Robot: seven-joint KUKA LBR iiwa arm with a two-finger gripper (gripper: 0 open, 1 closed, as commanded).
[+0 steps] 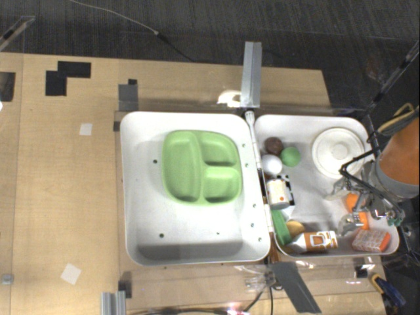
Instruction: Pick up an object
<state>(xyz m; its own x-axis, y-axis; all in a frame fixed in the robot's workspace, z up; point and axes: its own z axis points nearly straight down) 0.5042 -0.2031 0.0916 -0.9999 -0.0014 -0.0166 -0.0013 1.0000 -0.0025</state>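
Bins: two, side by side; my arm (400, 159) reaches over the right bin (308, 125).
My gripper (359, 210): low at that bin's right side; how wide it stands I cannot tell.
Nearest things: one orange packet (369, 240) just beside it; one bottle (314, 241) lying along the front wall.
Farther: one white round lid (336, 149), one green ball (291, 156), one brown ball (273, 146).
Left bin (141, 195): one green divided tray (200, 166).
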